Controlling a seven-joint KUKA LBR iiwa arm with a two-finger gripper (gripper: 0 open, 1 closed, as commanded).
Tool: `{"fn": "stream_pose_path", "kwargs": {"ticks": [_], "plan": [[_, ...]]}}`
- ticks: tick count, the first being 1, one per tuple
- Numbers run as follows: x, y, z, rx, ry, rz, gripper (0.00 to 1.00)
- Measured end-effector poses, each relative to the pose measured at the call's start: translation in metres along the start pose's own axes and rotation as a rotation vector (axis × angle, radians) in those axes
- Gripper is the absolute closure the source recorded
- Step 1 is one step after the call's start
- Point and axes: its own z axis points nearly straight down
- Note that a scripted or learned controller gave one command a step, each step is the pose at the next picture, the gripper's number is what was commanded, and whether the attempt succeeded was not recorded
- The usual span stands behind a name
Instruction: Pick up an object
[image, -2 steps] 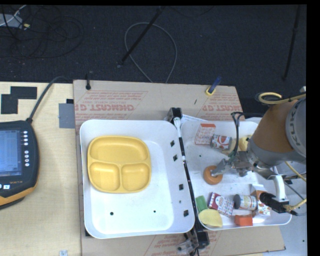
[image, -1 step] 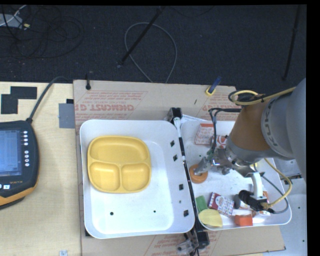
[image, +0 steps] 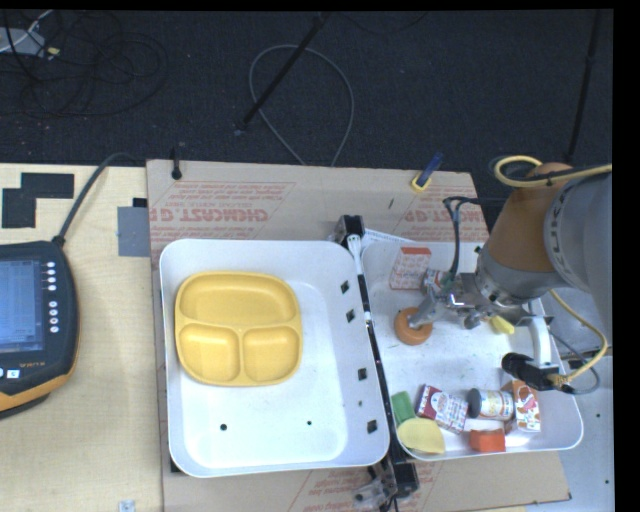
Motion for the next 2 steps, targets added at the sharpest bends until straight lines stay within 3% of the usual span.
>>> {"fn": "stream_pose_path", "kwargs": {"ticks": [1,2], "plan": [[0.043,-0.064,-0.001,-0.012,-0.009,0.007,0.00],[-0.004,-0.008,0.000,0.001,0.000,-0.002,0.00]]}}
